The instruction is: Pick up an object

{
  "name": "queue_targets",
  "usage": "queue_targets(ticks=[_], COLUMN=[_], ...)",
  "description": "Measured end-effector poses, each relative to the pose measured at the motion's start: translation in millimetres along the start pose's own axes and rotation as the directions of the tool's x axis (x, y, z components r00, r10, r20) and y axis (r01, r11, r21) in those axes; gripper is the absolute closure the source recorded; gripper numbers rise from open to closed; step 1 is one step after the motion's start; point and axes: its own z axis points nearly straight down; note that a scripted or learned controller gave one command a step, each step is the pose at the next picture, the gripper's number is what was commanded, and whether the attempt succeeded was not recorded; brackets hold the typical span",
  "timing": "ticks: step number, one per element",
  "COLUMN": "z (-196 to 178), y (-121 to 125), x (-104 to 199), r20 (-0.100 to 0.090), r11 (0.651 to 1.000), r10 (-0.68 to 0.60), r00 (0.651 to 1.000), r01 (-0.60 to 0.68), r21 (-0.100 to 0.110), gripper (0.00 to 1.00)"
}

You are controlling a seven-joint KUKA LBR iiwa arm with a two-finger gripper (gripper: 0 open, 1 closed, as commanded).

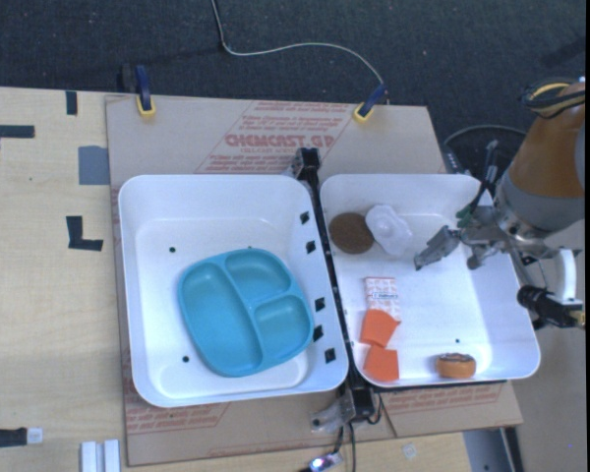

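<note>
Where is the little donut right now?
In the camera view, the donut sits in the right bin, near its bottom right corner, just right of the lower orange block.

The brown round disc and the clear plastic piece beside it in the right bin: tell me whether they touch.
Cannot tell. In the camera view the brown disc and the clear plastic piece sit edge to edge, with neither a plain gap nor plain contact between them.

Blue divided plate (246, 309) in left bin (143, 214); cardboard sheet (265, 136) beneath, two clamps.
</note>
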Motion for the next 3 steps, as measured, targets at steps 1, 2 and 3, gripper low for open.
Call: queue_targets(ticks=[1,2,3], z=[-5.0,52.7,98.3], y=[2.7,-6.9,-5.3], x=[0.0,-3.8,-4.3], r20=[0.002,0.001,0.005], r11=[1.000,1.000,1.000], r10=[-0.002,-0.001,-0.002], r00=[1.000,1.000,1.000], r01=[0.003,0.001,0.002], r21=[-0.010,-0.005,-0.015], gripper=[0.00,0.00,0.00])
